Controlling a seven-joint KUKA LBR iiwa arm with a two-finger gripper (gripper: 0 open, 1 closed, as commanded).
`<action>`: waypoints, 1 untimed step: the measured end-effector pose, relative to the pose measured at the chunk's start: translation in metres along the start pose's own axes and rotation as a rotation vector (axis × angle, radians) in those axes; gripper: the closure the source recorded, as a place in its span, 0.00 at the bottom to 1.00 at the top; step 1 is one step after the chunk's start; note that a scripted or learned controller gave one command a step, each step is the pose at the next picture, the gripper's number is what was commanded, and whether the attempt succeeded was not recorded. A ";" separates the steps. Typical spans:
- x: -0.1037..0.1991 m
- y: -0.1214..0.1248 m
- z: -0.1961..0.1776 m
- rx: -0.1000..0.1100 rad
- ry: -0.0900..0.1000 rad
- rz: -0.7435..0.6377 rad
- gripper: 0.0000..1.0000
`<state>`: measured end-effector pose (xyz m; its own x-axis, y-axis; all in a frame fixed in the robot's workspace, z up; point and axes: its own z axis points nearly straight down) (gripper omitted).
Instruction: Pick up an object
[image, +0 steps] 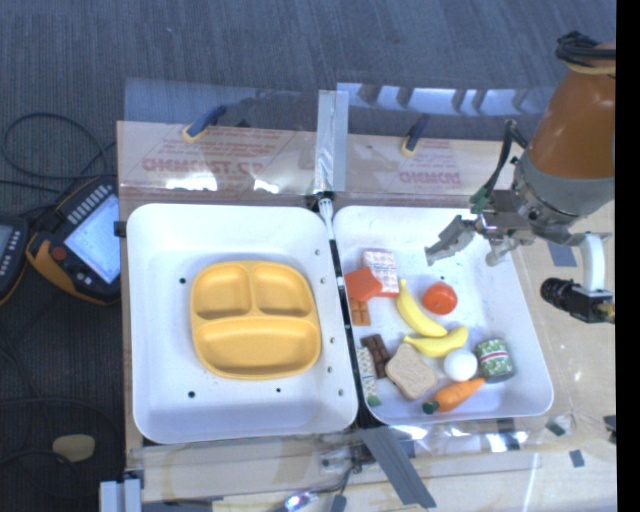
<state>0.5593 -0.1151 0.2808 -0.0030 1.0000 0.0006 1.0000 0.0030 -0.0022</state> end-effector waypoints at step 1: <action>-0.013 -0.010 0.121 0.002 0.000 0.058 0.00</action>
<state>0.5493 -0.1285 0.1603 0.0549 0.9985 0.0006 0.9985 -0.0548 -0.0038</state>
